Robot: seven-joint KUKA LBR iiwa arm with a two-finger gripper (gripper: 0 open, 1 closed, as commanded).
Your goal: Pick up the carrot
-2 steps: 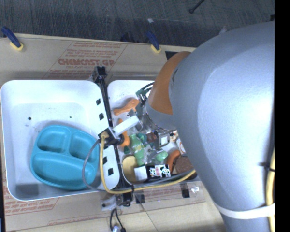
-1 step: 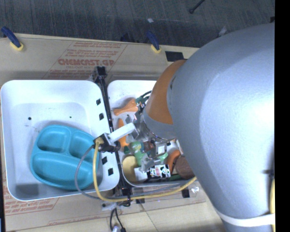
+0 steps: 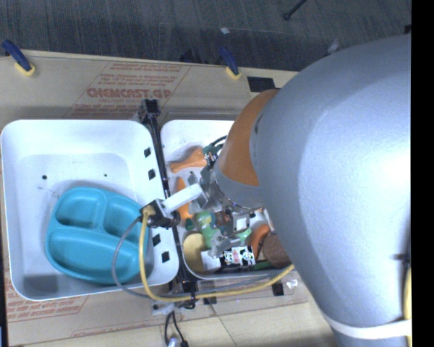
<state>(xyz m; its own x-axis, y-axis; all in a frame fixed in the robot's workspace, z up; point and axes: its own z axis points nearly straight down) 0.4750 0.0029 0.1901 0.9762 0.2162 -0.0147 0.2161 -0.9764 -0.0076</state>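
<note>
From my seat, the gripper (image 3: 224, 226) hung low in the right bin (image 3: 175, 132), buried among the clutter there, and I could not tell whether it was clenched or released, or whether it gripped anything. The grey arm (image 3: 340, 186) with its orange band (image 3: 239, 150) covered most of that bin, hiding whatever lay under it. The carrot (image 3: 188, 160), a smooth orange taper, lay near the bin's far left corner, just beside the band and apart from the gripper. Lower down I made out a yellow round piece (image 3: 193, 243), an orange-red piece (image 3: 260, 233) and a black-and-white patterned item (image 3: 237, 257), perhaps a small carton, all half hidden. Cables (image 3: 130, 255), grey and yellow, looped over the divider. In the left bin (image 3: 22, 194), a glossy blue tray (image 3: 94, 233) with three compartments sat tilted against the near wall. Brown printed cardboard (image 3: 123, 85) lay beneath both bins.
</note>
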